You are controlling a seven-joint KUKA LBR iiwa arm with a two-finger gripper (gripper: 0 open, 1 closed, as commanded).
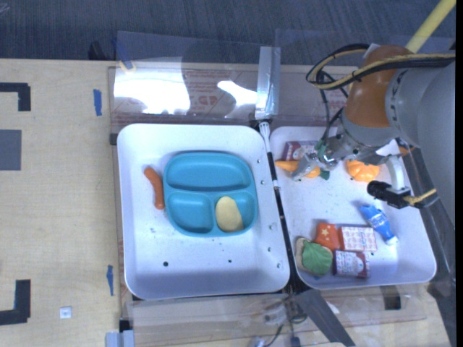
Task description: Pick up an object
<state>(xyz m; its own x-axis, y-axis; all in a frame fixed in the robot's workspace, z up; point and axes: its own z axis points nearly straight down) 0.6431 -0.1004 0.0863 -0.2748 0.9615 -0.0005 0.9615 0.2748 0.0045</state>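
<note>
Claw (323, 157) low at the right bin's (423, 266) far-left corner, grip unreadable.

Reaching step, I judge: it hangs over an orange piece (295, 168) beside a dark packet (295, 150); whether anything is caught I cannot tell. Next it must close on the piece and lift straight up, clear of the rim.

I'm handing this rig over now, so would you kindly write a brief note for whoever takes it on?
Gripper: low in the right bin, at its far left corner, over an orange item and a dark red packet; finger state unclear.
Right bin also has an orange piece, blue bottle, red cartons and a green item.
Left bin: blue tray holding a yellow object, orange sausage beside it.
Done: no lift visible.
Left: grasp and lift one object.
</note>
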